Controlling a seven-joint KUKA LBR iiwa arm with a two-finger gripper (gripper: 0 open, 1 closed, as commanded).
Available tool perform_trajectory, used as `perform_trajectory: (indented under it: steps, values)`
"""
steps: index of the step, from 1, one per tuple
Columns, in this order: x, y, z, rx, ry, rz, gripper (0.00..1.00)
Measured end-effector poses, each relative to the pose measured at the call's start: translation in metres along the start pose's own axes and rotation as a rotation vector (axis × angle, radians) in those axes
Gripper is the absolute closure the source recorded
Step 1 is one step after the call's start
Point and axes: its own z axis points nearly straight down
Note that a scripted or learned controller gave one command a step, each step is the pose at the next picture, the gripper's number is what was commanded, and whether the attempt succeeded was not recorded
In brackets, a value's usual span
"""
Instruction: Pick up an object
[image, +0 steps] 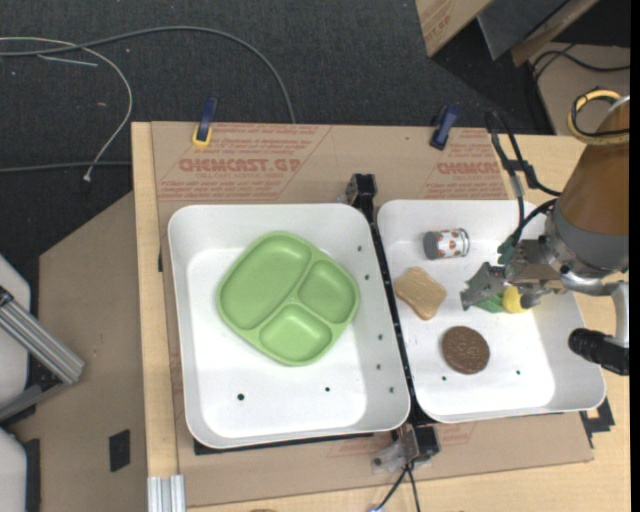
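My gripper (484, 291) hangs over the middle of the right bin (530, 395), coming in from the right below the orange-banded wrist. A small yellow object (516, 299) peeks out right beside it, partly hidden by the gripper body. A tan bread-like piece (421, 291) lies just left of the gripper, apart from it. A brown round cookie (466, 350) rests in front of the gripper, nearer the bin's front. A small grey and red can (446, 243) lies on its side toward the back of that bin.
The left bin (210, 390) holds a green divided plate (288, 297). A black divider strip (385, 300) runs between the two bins. Cables (510, 160) trail along the right bin's back right corner. Cardboard (250, 160) lines the bench around both bins.
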Motion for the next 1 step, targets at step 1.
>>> perform_trajectory:
  steps: [1]
  values:
    - [0.0001,0.0023,-0.0054,-0.012,-0.002,-0.003,0.0]
